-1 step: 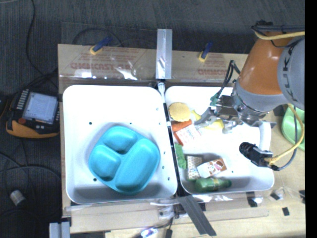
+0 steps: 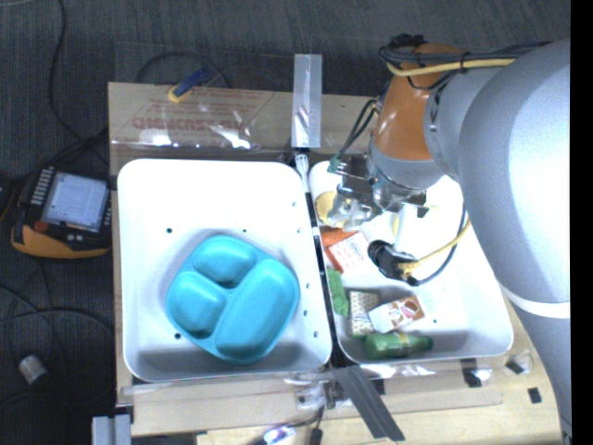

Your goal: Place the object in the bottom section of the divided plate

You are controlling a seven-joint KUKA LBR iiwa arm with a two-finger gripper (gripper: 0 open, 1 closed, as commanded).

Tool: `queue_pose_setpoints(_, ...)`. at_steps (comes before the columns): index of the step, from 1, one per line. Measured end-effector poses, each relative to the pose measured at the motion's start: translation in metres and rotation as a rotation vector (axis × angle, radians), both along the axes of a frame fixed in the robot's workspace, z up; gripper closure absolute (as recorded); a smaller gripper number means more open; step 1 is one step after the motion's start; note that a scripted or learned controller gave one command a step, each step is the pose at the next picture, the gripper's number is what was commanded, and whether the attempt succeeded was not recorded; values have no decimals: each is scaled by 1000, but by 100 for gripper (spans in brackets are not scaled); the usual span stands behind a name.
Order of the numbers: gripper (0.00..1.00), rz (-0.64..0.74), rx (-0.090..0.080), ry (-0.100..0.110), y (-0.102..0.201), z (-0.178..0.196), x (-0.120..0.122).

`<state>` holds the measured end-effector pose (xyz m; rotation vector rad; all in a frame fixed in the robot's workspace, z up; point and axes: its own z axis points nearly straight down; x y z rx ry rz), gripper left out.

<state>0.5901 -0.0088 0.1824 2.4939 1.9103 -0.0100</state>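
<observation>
Here, plate: we see the turquoise plastic divided plate (image 2: 233, 295) empty in the left white bin (image 2: 148, 193).
Hand: our hand (image 2: 357, 202) hangs low over the right white bin (image 2: 482, 336), well right of the plate; grip we cannot tell.
Clutter: orange packet (image 2: 345, 247), green bottle (image 2: 397, 344) lie below it.

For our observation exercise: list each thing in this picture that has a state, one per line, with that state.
Blue divided plate: in left bin, all sections bare.
Green bottle: lying on its side, right bin.
Orange packet: lying flat, right bin.
Hand: low over right bin's far corner.
</observation>
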Motion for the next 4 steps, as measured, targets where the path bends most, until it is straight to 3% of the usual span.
queue_pose_setpoints(1, 100, 149, 3, 1, 97, 0, -44)
queue_pose_setpoints(2, 100, 181, 2, 0, 121, 81, -107)
queue_pose_setpoints(3, 100, -223, -2, -2, 198, 87, -107)
queue_pose_setpoints(4, 0, -224, -2, -3, 198, 87, -107)
